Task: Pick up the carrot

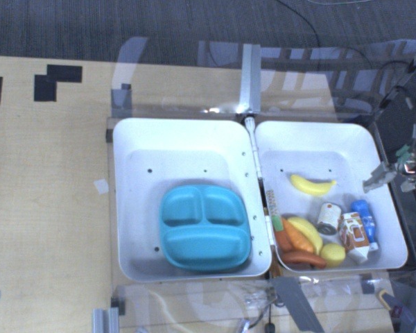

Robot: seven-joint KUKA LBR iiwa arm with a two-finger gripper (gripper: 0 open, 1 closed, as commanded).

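**Carrot sits wedged in a crowded corner of the right bin**

At the bottom of the frame, the carrot (295,236) lies in the lower-left corner of the right bin (312,136), its orange body slanting up and to the left toward a green top beside the bin's inner wall. Neighbours hem it in on several sides: a reddish sausage-shaped piece (304,259) lies just below it against the near wall, a yellow banana (306,232) presses along its right flank, and a lemon (333,254) sits just beyond that. Farther right, a small tin can (328,218), a red-and-white carton (353,236) and a blue bottle (364,219) cluster near the bin's right wall. A second banana (312,184) lies alone higher up, in the middle of the bin. In the left bin (180,141), a blue divided tray (204,226) rests toward the lower half. At the right edge of the frame, about level with the upper banana, the gripper (394,173) hangs over the right bin's rim, well apart from the carrot; whether its claw is open or closed cannot be told at this angle.
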